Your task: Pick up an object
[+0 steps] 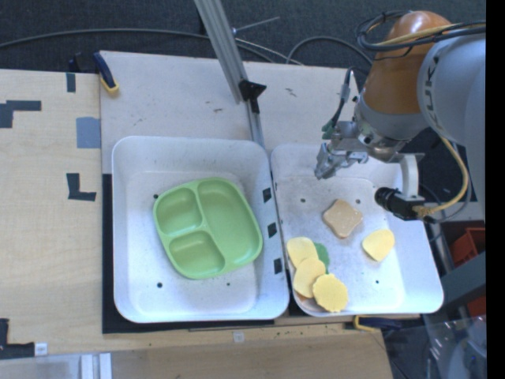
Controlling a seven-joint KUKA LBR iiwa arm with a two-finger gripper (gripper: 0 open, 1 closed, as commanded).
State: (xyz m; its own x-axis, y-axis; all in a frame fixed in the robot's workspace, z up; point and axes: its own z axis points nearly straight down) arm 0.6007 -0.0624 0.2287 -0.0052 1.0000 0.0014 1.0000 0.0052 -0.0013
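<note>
The hand [330, 161] hangs over the right bin's [410, 290] far edge, grasping nothing, its opening unclear; the tan bread slice [342, 217] lies just below it, ready for picking

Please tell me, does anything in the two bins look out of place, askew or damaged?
Nothing looks damaged or spilled. The green divided plate lies at a slant in the left bin. In the right bin, several yellow pieces crowd its near left corner, overlapping one another.

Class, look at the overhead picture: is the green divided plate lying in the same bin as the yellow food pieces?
No: the green divided plate lies alone in the left bin, while the yellow pieces lie in the right bin.
</note>
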